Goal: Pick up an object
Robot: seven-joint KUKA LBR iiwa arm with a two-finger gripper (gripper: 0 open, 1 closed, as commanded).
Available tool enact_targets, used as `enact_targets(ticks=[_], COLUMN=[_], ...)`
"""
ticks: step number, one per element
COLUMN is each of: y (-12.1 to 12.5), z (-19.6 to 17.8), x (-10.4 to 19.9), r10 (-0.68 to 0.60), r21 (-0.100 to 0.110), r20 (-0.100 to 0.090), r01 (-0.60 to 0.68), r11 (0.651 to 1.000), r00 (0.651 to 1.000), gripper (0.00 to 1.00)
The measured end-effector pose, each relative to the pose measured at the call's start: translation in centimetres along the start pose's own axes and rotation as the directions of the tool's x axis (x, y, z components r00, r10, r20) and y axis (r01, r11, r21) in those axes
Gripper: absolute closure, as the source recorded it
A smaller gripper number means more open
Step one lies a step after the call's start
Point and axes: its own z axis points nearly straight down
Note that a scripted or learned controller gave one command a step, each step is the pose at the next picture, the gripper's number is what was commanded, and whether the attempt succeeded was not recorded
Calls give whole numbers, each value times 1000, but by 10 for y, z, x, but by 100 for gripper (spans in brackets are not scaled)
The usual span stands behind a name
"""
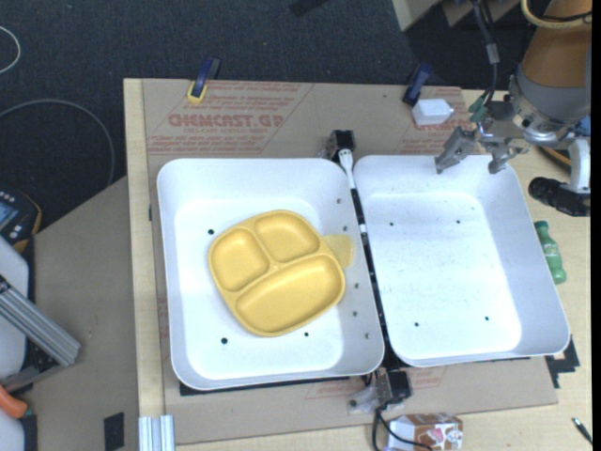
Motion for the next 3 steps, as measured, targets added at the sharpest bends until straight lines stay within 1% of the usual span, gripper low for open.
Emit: enact_targets(ticks=[1,2,3], y=[-56,-94,-145], z=[-83,-170,-246], x=[32,52,108], r10=[-3,-3,-6], r21=[-10,-13,-12], r20=[1,1,-1], r01=[3,3,6], r11=[1000,1000,1000], r00=[1000,1000,1000], gripper=[0,0,0])
